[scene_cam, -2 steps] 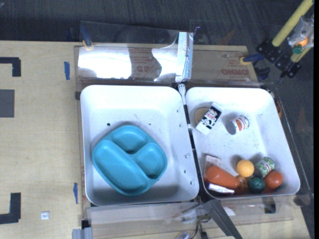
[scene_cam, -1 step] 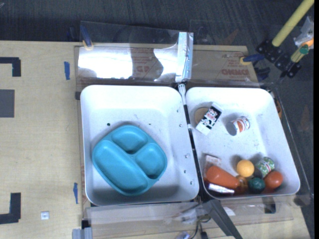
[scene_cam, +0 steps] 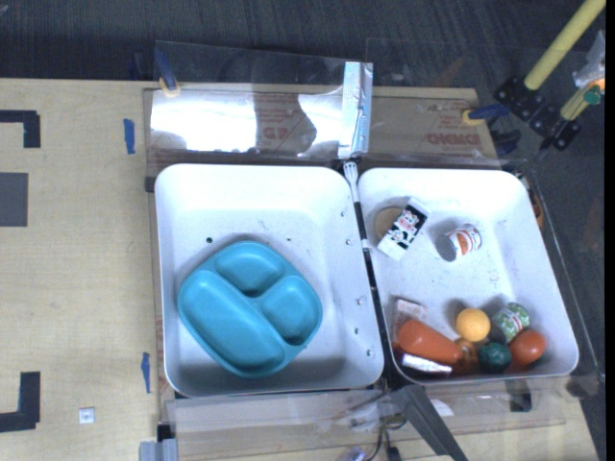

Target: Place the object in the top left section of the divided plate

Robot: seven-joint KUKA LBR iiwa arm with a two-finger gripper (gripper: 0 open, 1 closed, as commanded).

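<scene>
a pale wooden bench [scene_cam: 77,257] carried 2 white bins. the blue divided plate [scene_cam: 250,307] lay in the left bin [scene_cam: 192,200], all 3 sections bare. the right bin [scene_cam: 500,257] held a cow-print carton [scene_cam: 405,230] and small can [scene_cam: 464,241] toward its far edge, with an orange ball [scene_cam: 472,324] and carrot [scene_cam: 427,342] along its near edge. i cannot tell the pincer's state.

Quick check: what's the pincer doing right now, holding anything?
Pincer: cannot be told from the camera view. The blue divided plate sits in the left bin, and the small objects lie loose in the right bin.
</scene>
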